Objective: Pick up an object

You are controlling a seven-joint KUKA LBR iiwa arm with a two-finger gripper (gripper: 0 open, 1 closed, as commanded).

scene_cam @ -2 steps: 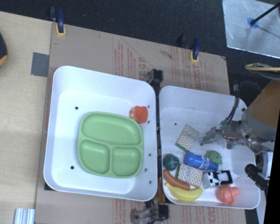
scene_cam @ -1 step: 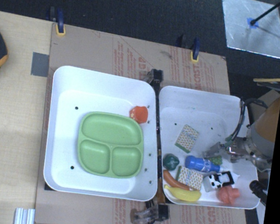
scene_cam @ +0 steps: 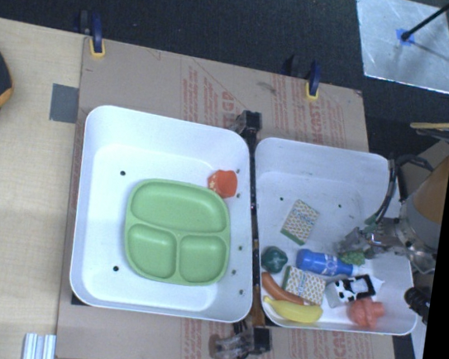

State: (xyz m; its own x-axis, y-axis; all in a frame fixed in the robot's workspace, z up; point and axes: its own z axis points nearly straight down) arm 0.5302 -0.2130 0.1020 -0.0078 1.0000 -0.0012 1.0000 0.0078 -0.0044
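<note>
Gripper low at right bin's far edge.
I see the gripper (scene_cam: 363, 241) beside the blue bottle (scene_cam: 323, 263) in the right bin (scene_cam: 327, 161); whether it is clenched or released, I cannot tell.

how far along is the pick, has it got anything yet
Nothing looks picked up yet. The end effector sits low at the right bin's right side, close to the blue bottle and a small green item; no object is visibly between its fingers. Grasping and lifting remain.
</note>
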